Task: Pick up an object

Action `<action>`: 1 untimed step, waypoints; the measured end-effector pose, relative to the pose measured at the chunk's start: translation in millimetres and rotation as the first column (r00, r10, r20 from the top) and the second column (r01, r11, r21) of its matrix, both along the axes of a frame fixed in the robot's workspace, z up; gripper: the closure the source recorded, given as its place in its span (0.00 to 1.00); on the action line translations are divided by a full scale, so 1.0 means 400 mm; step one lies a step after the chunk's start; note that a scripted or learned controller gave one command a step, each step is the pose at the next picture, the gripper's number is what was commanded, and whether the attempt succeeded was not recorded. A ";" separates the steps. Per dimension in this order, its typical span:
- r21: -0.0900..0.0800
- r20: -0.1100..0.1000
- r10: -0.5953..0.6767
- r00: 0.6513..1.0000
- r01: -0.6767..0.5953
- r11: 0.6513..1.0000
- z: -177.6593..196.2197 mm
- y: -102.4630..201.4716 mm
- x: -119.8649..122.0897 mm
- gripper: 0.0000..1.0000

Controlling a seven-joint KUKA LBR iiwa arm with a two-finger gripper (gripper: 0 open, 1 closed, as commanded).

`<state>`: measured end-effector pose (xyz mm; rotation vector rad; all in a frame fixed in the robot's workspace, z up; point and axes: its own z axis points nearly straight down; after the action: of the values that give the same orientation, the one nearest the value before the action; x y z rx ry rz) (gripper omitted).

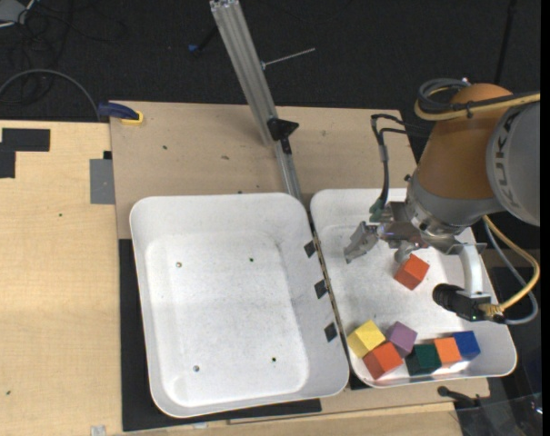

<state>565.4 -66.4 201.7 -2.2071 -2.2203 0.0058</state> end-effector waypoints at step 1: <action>-0.004 0.005 -0.012 1.000 0.012 1.000 0.032 -0.017 0.003 1.00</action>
<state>566.7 -73.1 214.6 -2.2251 -2.2117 0.0043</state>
